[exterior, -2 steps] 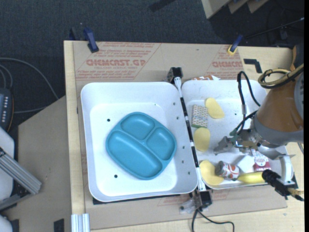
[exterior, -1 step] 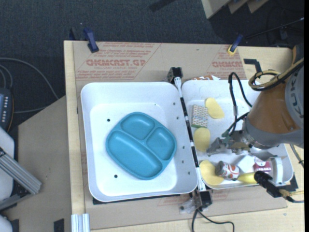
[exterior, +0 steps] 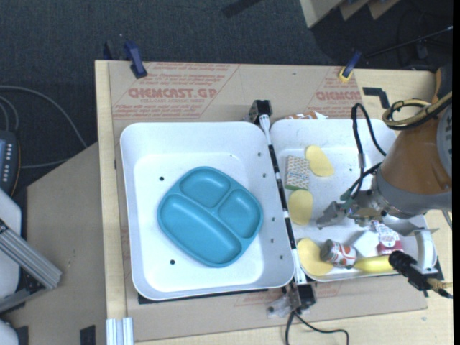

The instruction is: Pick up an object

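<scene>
The right bin [exterior: 338,129] holds several small objects. A yellow oval piece [exterior: 318,161] lies near its back, with a patterned square packet [exterior: 297,171] to its left. A second yellow piece [exterior: 300,205] rests by the bin's left wall. At the front lie a yellow round piece [exterior: 309,259], a small red and white can [exterior: 338,252] on its side and a banana [exterior: 370,265]. My gripper [exterior: 332,216] hangs low over the middle of this bin, just right of the second yellow piece and above the can. I see nothing held in it.
The left bin [exterior: 144,149] carries a blue divided plate [exterior: 208,215]. A red and white wrapper [exterior: 387,240] lies under the arm's wrist [exterior: 410,185]. Black cables [exterior: 357,131] loop over the right bin's back. Blue and yellow clamps sit at the bench's far edge.
</scene>
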